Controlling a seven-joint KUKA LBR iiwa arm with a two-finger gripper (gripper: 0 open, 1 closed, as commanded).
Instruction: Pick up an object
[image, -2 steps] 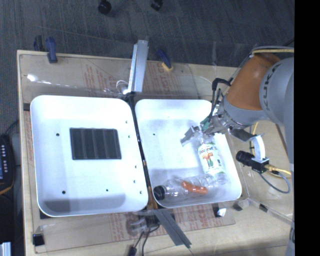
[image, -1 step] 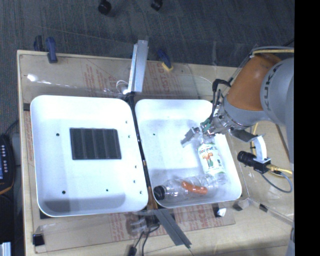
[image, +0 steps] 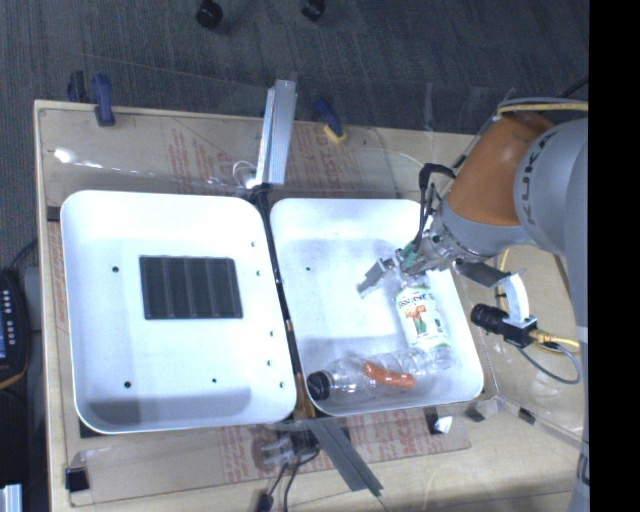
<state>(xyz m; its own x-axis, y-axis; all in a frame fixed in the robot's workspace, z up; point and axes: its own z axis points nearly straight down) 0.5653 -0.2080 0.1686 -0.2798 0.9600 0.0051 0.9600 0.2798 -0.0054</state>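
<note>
Down by the right bin (image: 300, 225) front wall, clear bottle (image: 375, 376) on its side, labelled bottle (image: 420, 318) just beside, gripper (image: 392, 270) above its top, jaws too blurred to tell, likely to slip off round plastic.

Two bins side by side — right bin (image: 300, 230) holds a bottle (image: 421, 318) above another bottle (image: 375, 377).

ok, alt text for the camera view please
A grey arm with an orange band reaches from the right, its pincer over the right white bin, above a clear labelled plastic bottle. A second clear bottle with a black cap lies along the near wall.
</note>
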